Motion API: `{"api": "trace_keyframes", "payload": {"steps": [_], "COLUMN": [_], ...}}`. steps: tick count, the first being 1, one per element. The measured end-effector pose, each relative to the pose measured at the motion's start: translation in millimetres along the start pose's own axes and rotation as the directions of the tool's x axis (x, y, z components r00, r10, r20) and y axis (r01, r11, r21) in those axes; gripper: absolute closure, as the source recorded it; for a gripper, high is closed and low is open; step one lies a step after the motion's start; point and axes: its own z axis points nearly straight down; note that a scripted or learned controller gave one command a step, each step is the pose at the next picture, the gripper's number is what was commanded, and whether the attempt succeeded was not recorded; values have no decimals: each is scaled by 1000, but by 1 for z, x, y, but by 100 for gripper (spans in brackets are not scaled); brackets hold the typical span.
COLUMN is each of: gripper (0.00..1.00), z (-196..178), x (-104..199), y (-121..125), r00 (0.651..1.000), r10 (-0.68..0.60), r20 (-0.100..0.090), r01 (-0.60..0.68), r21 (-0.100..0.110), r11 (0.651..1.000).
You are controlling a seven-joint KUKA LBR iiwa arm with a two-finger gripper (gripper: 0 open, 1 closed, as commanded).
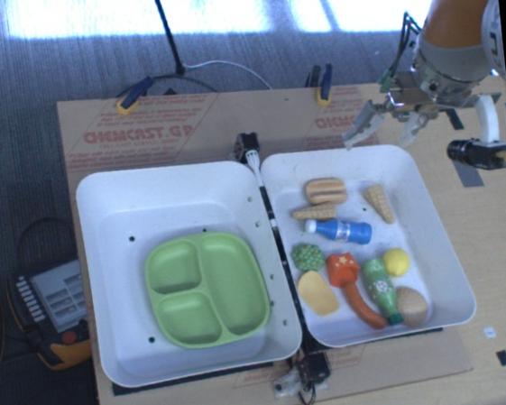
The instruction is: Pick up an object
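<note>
Green divided plate [207, 288] in left bin [99, 205], arm raised past right bin's [419, 183] far corner; gripper [382, 128] spread, empty

We see the gripper [382, 128] above the far rim of the right bin [437, 221], fingers spread, nothing between them. That bin holds a hot dog [325, 189], blue bottle [340, 230], cone [379, 203], lemon [396, 262], carrot [363, 307], and probably broccoli [307, 256]. A green divided plate [207, 288] sits in the left bin [109, 213].
</note>
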Motion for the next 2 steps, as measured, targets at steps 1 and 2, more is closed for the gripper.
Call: {"api": "trace_keyframes", "payload": {"steps": [1, 2], "gripper": [0, 0], "z": [79, 174], "x": [26, 22], "y": [-65, -93], "r00": [978, 950], "r10": [-206, -313], "r20": [-1, 0], "r01": [206, 313], "r21": [1, -2], "r11": [978, 950]}}
